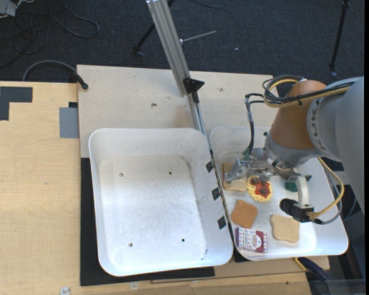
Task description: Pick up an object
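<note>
Dark carpet with loose cables surrounds a pale wooden bench (31, 183), seen from above at a slant. Two shallow white bins sit side by side on it. The left bin (111, 143) has only a few small dark specks on its floor. A silver metal rail (172, 48) rises at an angle from behind the seam between the bins.

The right bin (332, 241) holds a cluster of small objects. A round tan biscuit-like piece (244, 213) lies near the dividing edge, with a red-and-white packet (251, 239) just below it. A pale bread-shaped piece (285, 228) lies to the right of these, and a yellow-and-red item (259, 189) sits above them, close to the gripper.

The grey arm with its orange band (295, 118) reaches in from the right — its gripper (238, 169) is low over the upper part of the right bin, beside the yellow-and-red item. Whether the pincer is open or closed cannot be made out, and nothing can be seen held in it.
</note>
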Controlling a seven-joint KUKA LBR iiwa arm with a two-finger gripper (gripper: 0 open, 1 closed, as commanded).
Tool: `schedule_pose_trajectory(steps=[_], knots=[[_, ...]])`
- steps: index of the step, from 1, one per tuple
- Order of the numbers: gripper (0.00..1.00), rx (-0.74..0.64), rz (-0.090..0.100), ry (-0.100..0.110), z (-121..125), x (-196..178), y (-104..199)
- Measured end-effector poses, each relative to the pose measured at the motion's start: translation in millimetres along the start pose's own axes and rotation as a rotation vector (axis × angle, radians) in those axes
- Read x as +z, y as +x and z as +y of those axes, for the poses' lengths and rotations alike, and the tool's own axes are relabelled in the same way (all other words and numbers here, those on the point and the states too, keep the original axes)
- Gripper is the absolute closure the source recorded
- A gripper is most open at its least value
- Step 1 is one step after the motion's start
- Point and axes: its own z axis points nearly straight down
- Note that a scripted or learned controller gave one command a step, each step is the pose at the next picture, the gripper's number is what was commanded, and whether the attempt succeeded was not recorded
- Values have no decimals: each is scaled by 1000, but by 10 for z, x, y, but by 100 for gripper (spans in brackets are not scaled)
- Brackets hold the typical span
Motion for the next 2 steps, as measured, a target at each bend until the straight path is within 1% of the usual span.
schedule_pose_trajectory(steps=[1,2], knots=[[100,5,-1,-8,31,-107,-19],[100,-2,4,10,140,-561,-24]])
